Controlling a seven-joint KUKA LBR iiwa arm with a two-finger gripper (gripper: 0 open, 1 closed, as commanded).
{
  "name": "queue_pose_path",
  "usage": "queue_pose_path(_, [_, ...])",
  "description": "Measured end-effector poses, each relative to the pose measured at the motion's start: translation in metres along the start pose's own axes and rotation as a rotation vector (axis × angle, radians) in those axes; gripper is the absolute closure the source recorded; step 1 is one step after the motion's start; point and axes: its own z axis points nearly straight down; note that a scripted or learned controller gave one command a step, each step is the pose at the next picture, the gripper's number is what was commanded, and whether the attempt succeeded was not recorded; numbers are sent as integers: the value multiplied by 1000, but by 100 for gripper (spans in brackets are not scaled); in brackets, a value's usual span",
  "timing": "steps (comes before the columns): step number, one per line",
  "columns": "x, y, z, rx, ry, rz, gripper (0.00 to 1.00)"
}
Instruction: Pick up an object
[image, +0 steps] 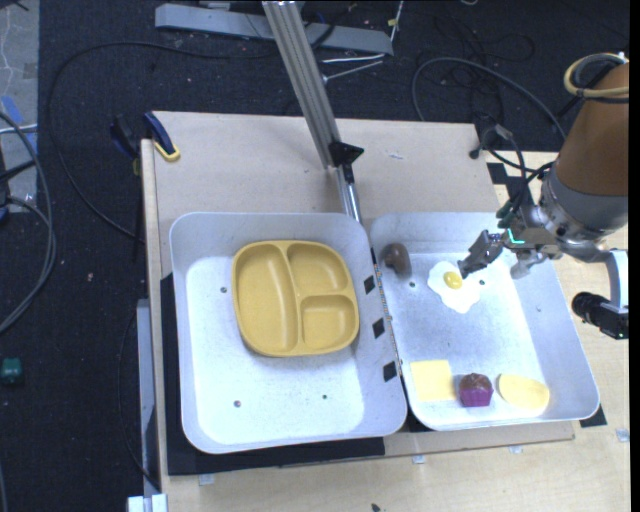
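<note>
I'm looking down on the right bin (560, 330), shallow white plastic with a speckled floor, and I'll place everything off that. Near its middle lies the fried egg (453, 286), a flat glossy white blob with a round yellow yolk. The gripper (497, 252) hangs just beside it toward the bin's right wall, dark fingers pointing at the yolk; I can't tell whether they're spread or closed. At the bin's far-left corner sits a rounded brown lump (397, 259). Along its near edge: a flat pale yellow square (432, 380), a small glossy purple piece (475, 390) and a smooth pale yellow oval (523, 392), the last two almost touching. Left of the bin, the left bin (200, 400) holds a mustard divided plate (296, 297), rounded-square, three compartments, matte plastic.
</note>
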Motion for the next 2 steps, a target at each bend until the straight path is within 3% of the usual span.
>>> queue_pose_path(1, [0,0,0,0,0,0,0])
queue_pose_path(2, [-5,-2,45,4,0,3,0])
